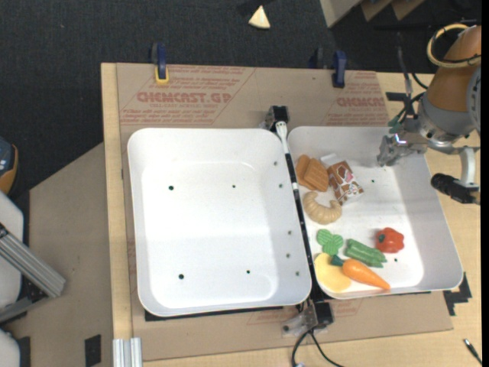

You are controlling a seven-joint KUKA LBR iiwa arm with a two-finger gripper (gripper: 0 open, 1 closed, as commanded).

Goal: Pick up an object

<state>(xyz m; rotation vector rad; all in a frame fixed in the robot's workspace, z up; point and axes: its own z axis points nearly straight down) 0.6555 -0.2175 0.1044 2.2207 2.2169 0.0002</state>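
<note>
Tool (390,150), finger state indiscernible, poised over the right bin's (439,228) far corner, carrying nothing visible. Candidate objects cluster toward the divider: bread (312,172), carton (344,180), croissant (322,207), tomato (390,239), carrot (365,274). Their grouping leaves the tool's corner bare.

Two shallow white bins sit side by side: the left bin (153,205) and the right bin (435,235). The right bin holds eight toy foods: one bread slice (312,173), one croissant (322,207), one small printed carton (344,181), one red tomato (390,239), one green leafy piece (330,241), one green pod (365,252), one carrot (365,274) and one yellow piece (330,275).
</note>
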